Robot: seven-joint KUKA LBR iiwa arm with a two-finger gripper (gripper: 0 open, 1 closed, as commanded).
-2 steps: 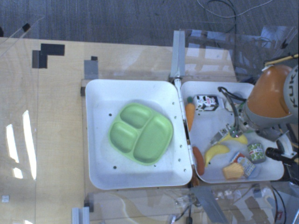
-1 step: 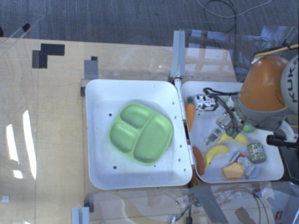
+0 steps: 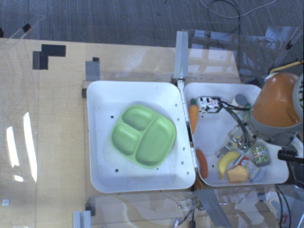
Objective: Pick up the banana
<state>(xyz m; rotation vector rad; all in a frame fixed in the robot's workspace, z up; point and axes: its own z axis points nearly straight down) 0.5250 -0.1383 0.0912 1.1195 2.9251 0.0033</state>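
The banana [image 3: 227, 161] lies in the right bin [image 3: 211, 127], in its near part, and it is not lifted yet; I judge that the task is at the moment of reaching, with the grasp and the lift left to do. The gripper [image 3: 236, 141] hangs just above and a little to the far side of the fruit, very near to its upper end, but whether its metal fingers are apart or together I cannot tell, because they are small and mixed with the cables around them. No fruit shows between them, so I do not say that it holds anything. The banana is short, curved and smooth, of a plain yellow that looks like plastic. Touching its right side there is an orange-yellow wedge [image 3: 237, 174], maybe a toy cheese, and a small round can [image 3: 260, 155] with a green label stands near. Along the left wall of this bin lie a carrot [image 3: 193, 118], long and orange, and a red oblong piece [image 3: 202, 162] nearer to us. The left bin [image 3: 102, 175] bears a green plate [image 3: 143, 135] with three compartments, glossy with soft rounded edges. Both bins are shallow, white and smooth.
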